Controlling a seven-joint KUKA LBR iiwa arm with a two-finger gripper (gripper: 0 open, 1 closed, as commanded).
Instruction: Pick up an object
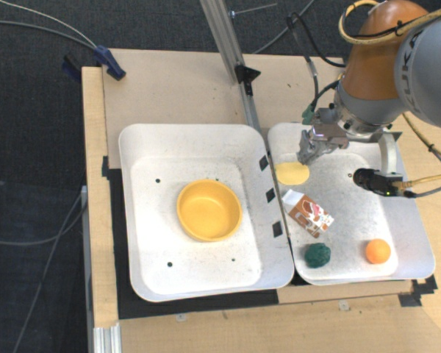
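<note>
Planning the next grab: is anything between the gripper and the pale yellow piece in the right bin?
Nothing visible is. The gripper sits just above the pale yellow piece. The snack packet, green ball and orange ball lie apart, nearer the front of the right bin.

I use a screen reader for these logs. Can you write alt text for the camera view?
The arm's end effector hangs just above a pale yellow disc in the right bin, which also contains a snack packet, green ball and orange ball. The left bin has a yellow bowl.
</note>
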